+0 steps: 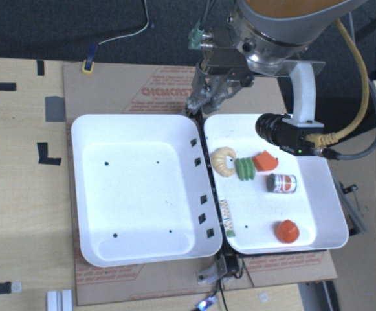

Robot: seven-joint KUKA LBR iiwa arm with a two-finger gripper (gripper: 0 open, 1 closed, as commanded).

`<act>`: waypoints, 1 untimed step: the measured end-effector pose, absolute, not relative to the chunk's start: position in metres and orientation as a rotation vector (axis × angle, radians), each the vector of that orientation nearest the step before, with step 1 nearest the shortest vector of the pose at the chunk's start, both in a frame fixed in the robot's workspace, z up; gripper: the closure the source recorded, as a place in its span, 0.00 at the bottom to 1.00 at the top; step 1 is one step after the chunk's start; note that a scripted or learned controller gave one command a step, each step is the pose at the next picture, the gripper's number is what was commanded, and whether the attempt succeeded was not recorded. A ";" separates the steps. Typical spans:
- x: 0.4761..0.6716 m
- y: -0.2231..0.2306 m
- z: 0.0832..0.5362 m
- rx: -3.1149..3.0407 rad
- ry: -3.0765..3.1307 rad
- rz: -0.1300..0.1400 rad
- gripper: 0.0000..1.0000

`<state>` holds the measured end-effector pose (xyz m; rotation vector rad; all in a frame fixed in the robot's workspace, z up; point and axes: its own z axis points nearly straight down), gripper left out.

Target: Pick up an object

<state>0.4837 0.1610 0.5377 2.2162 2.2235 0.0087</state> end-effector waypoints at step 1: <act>0.484 0.161 0.544 2.218 2.225 -0.003 1.00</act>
